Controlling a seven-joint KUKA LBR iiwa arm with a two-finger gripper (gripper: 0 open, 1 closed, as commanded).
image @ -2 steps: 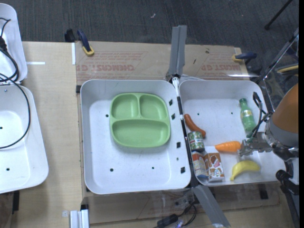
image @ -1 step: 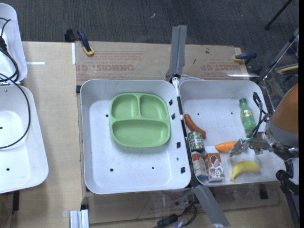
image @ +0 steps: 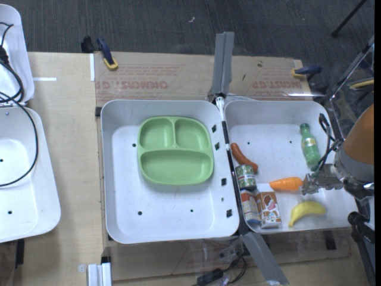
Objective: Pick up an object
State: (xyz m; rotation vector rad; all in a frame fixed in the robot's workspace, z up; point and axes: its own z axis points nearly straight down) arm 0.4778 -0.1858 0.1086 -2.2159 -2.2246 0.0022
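Note:
The right bin holds several small objects. An orange carrot lies near its middle, and a yellow banana lies below it toward the front. A green bottle lies at the back right. A red sausage and a small can sit by the left wall, with a printed carton in the front left corner. My gripper is low in the right bin, just right of the carrot's tip and above the banana. Nothing is visibly held in it.
The left bin holds a green divided plate. A grey divider bar stands between the bins at the back. The arm's orange band is at the right edge. White trays with a black cable lie far left.

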